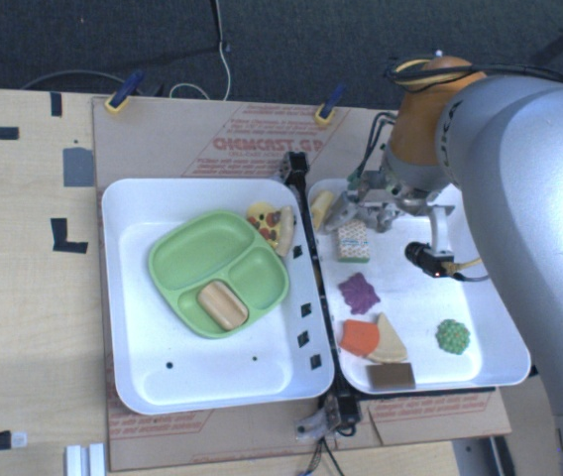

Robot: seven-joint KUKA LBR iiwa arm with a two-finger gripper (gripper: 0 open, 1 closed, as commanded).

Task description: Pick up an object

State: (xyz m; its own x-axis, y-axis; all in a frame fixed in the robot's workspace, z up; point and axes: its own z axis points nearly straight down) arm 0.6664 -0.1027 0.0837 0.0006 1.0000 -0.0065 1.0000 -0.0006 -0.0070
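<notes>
My gripper [364,213] hangs over the far end of the right bin [495,310], below the orange wrist band. Just in front of it a pale speckled block [353,242] rests on the bin floor, touching or nearly touching the gripper's tip. A yellow banana-like piece [321,209] lies to the gripper's left by the bin's wall. Nearer the front lie a purple piece [358,292], an orange-red piece [360,337], a tan wedge [391,343], a brown block [391,375] and a green broccoli [452,336].
The left bin [128,296] holds a green divided plate [212,256] with a tan bun [222,304] in one compartment. A pizza slice toy [272,223] leans at the plate's far right edge. The grey arm covers the right bin's far right side.
</notes>
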